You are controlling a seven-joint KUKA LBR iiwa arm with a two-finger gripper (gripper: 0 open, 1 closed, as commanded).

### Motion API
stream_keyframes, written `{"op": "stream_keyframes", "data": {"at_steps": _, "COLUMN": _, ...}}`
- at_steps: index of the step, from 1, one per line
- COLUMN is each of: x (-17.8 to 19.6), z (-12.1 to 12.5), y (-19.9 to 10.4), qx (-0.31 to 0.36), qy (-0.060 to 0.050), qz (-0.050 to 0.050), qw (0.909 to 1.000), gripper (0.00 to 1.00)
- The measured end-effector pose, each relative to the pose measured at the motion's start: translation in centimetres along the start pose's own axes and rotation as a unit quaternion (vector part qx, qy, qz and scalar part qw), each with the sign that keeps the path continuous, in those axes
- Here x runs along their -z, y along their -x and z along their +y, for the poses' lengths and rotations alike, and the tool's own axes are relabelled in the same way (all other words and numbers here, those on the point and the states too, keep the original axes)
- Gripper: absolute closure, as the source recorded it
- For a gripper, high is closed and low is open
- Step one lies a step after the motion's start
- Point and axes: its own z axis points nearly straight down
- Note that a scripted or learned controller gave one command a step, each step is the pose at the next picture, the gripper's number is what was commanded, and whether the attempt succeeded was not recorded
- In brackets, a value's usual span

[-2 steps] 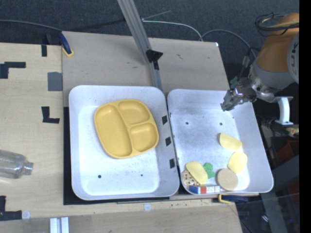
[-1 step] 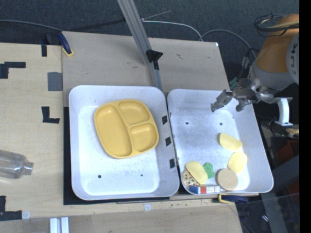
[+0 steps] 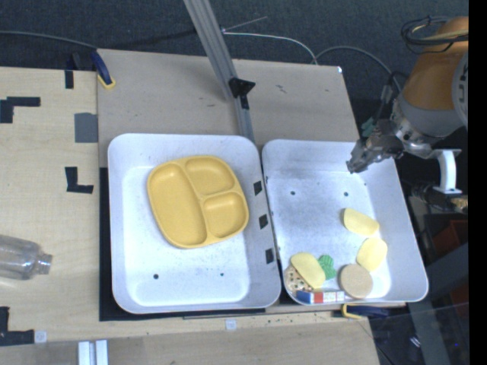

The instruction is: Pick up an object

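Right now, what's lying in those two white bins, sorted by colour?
Yellow divided plastic plate: 1
Pale yellow rounded pieces: 3
Tan round disc: 1
Small green piece: 1
Flat red, white and blue piece: 1
Total: 7

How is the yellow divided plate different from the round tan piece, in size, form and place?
The yellow divided plate is far larger than the round tan piece. The plate has three compartments; the tan piece is a plain disc. The plate lies alone in the left bin; the tan piece lies among other small items near the front edge of the right bin. Both lie flat.
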Motion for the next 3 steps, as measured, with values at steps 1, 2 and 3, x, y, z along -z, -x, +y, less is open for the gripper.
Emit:
{"op": "stream_keyframes", "data": {"at_steps": 1, "x": -4.2, "z": -4.0, "y": -2.9, "qx": -0.001, "qy": -0.004, "qz": 0.002, "qw": 1.0000, "gripper": 1.00}}
{"op": "stream_keyframes", "data": {"at_steps": 2, "x": -2.5, "z": -8.2, "y": -8.4, "qx": 0.001, "qy": -0.002, "qz": 0.002, "qw": 1.0000, "gripper": 1.00}}
{"op": "stream_keyframes", "data": {"at_steps": 3, "x": -0.8, "z": -5.0, "y": -10.6, "qx": 0.001, "qy": 0.001, "qz": 0.001, "qw": 1.0000, "gripper": 1.00}}
